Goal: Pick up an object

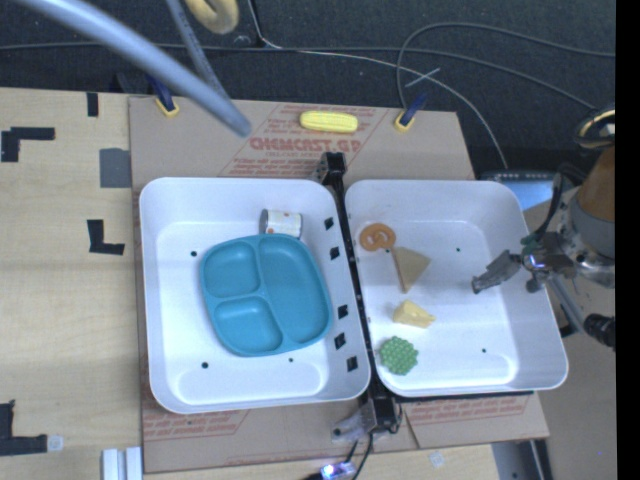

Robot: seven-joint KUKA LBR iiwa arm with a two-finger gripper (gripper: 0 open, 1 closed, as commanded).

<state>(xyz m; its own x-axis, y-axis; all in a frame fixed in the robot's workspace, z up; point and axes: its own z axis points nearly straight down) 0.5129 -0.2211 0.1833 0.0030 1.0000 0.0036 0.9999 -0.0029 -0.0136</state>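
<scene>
The right bin (pixel 500 203) holds an orange pretzel-shaped ring (pixel 377 237), a tan wedge (pixel 408 266), a yellow cheese-like chunk (pixel 412 315) and a green knobbly ball (pixel 398 354). My gripper (pixel 512 276) hangs over the right side of this bin, near its right wall. It is open, with nothing between its fingers (pixel 490 275). The tan wedge lies well to its left, apart from it.
The left bin (pixel 165 208) carries a blue divided plate (pixel 266 295) and a small white can (pixel 281 223) at its back. A yellow banana-like piece (pixel 328 121) lies on the cardboard behind the bins. Cables cross the dark area at the back.
</scene>
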